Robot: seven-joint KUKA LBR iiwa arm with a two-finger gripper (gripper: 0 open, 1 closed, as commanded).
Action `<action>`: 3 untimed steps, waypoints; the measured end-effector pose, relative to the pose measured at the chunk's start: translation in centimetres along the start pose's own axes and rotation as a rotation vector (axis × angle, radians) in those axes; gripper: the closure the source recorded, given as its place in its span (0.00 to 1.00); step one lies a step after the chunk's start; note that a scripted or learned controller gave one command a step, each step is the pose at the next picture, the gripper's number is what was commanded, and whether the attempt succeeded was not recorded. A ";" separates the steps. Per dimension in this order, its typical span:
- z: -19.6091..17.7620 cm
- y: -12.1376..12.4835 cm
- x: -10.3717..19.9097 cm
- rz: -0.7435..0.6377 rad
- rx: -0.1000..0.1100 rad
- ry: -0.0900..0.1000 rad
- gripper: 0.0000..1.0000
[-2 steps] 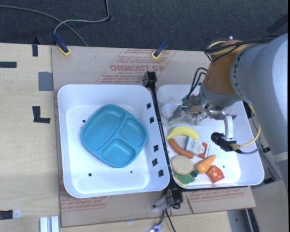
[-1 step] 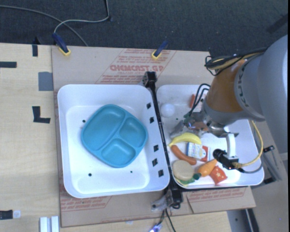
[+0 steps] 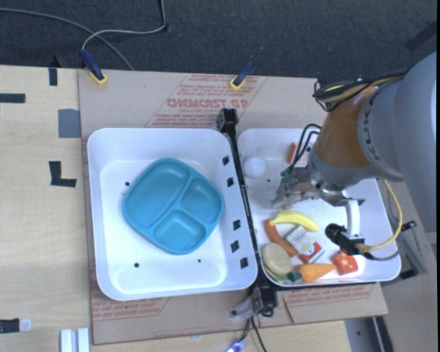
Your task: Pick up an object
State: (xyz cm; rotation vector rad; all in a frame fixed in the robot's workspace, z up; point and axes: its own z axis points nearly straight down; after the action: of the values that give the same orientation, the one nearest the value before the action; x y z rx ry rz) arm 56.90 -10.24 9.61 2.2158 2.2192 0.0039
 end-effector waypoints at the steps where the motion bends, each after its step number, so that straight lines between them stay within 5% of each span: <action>1: 0.0 0.0 0.0 0.000 0.000 0.000 0.00; 2: -0.3 9.0 -0.6 0.000 0.006 0.001 0.00; 3: 1.1 10.0 -4.9 0.001 0.004 0.000 0.00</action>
State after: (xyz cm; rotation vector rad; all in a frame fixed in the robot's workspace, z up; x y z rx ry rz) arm 66.90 -15.11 8.62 2.2187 2.2200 -0.0005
